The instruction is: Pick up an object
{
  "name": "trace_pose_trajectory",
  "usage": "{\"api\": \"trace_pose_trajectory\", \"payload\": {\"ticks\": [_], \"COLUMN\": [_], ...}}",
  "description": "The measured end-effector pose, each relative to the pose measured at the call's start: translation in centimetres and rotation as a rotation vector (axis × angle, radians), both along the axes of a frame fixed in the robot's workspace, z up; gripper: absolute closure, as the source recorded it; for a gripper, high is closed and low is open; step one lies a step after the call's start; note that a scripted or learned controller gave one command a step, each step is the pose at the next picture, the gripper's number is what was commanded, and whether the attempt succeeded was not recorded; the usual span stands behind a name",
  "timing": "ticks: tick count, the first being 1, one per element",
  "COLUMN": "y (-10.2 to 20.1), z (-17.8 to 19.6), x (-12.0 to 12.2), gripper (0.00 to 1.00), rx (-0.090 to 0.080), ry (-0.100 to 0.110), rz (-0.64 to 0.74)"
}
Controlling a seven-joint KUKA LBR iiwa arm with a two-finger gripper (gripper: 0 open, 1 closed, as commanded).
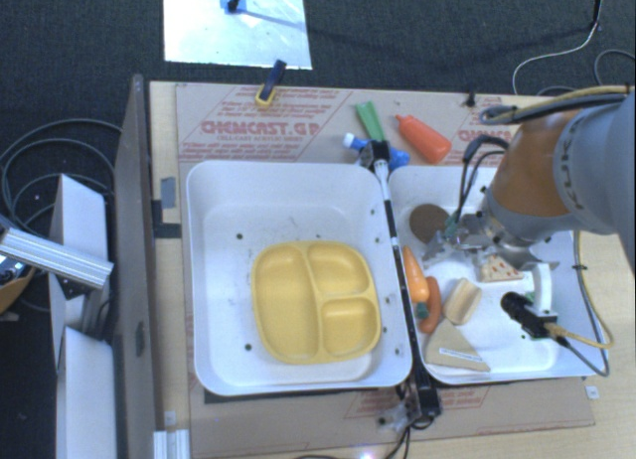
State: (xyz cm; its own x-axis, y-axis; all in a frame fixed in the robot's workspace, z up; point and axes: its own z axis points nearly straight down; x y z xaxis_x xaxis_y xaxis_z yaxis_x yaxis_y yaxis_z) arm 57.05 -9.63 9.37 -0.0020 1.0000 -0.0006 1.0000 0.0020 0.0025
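My arm (566, 164) hangs low over the right bin (556, 363); well off to my claw's left, the left bin (298, 184) holds a yellow divided tray (316, 300). To do this step well I should drop straight onto one separate piece, not into the crowd. My claw (475, 240) sits low in the bin; whether it is clenched or released I cannot tell. The nearest candidate, a small toast slice (496, 269), lies just beside and below it, a brown disc (428, 220) just left, a carrot (415, 275) further left.

left bin (214, 248): yellow tray (316, 300) | right bin (527, 363): claw (459, 240) low, carrot (415, 274)
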Motion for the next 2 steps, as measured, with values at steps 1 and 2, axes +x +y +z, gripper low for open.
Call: {"api": "trace_pose_trajectory", "payload": {"ticks": [1, 2], "y": [1.2, 1.1], "z": [-0.9, 0.2], "x": [6.1, 5.8], "gripper": [0.00, 1.00], "rx": [0.000, 0.001], "ry": [-0.005, 0.001], "rz": [0.005, 0.003]}}
